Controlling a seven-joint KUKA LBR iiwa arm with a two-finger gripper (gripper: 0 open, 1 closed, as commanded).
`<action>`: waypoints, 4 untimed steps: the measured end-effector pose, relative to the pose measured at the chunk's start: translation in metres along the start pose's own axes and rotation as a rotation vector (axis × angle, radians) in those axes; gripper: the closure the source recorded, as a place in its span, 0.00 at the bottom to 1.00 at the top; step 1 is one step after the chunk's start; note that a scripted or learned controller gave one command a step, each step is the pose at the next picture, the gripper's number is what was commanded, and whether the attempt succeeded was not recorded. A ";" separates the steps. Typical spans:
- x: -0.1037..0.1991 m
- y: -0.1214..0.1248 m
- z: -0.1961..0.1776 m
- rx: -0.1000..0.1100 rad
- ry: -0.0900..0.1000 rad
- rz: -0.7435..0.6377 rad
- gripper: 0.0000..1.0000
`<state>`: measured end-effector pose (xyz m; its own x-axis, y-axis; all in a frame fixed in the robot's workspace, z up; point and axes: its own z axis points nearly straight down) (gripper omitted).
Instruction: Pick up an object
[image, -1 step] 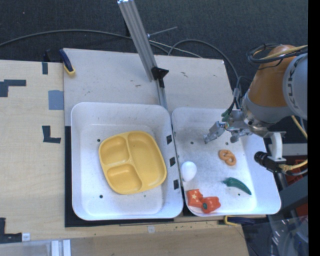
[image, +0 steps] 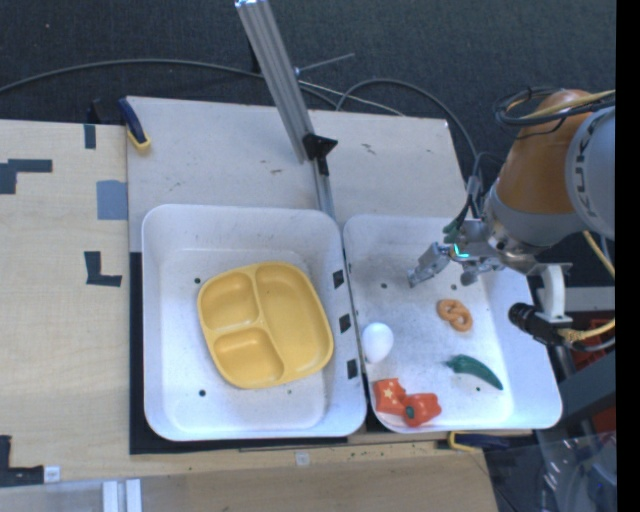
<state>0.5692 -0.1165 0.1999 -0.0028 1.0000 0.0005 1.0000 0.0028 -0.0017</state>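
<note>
Nearest the camera, at the front edge of the right bin (image: 520, 400), lies a red and orange toy piece (image: 405, 401), lumpy and bright, tucked into the near left corner where it would be awkward to reach. Just behind it sits a small white egg-like ball (image: 377, 340), close against the wall shared with the left bin (image: 160, 300). To the right lies a dark green pepper-shaped piece (image: 474, 370), slim and curved, and beyond that a small orange pretzel-like piece (image: 455, 314), knobbly and looped. This pretzel seems the likeliest thing to be picked, since it lies closest to the tool (image: 432, 264), which hangs over the back of the right bin, just behind it and apart from it. I cannot tell how far the tool stands open, and nothing shows in it. The loose spread of pieces leaves room for a descent on each. The left bin carries a yellow divided plate (image: 265, 325), and both bins rest on the pale counter (image: 230, 150).
</note>
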 end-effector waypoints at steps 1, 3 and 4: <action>0.000 -0.002 0.044 0.004 -0.001 0.001 0.00; 0.003 -0.004 0.111 -0.001 -0.002 0.001 0.00; 0.003 -0.004 0.101 0.000 0.000 0.000 1.00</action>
<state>0.5652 -0.1131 0.0993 -0.0024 1.0000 0.0003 1.0000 0.0024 -0.0017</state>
